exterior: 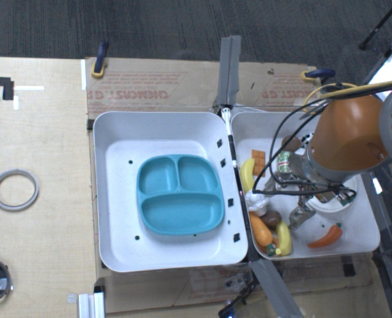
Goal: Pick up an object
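Hovering low over the right bin (355, 247) at the frame's lower right, the claw (302, 216) seems mid-descent, nothing visibly gripped; whether it is released or clenched, I cannot tell. Nearest lies an orange pepper (326, 236), small, curved and glossy. Next it must centre over the pepper and grip.
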Tool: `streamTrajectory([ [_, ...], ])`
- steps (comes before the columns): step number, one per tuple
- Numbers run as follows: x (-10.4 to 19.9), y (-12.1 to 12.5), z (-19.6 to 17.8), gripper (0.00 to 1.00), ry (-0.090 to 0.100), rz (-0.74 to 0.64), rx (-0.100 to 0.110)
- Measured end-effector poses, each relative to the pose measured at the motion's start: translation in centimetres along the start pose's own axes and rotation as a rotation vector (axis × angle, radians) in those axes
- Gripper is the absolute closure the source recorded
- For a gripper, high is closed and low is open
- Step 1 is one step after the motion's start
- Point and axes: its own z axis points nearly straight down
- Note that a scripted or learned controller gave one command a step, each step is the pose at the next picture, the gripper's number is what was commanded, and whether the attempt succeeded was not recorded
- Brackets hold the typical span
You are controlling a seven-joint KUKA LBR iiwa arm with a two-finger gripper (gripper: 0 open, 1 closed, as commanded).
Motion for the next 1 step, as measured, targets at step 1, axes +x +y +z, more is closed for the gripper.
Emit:
streamTrajectory([
  [1, -4.8, -6.1, -0.01, 0.0, -0.003, -0.026, 0.0],
])
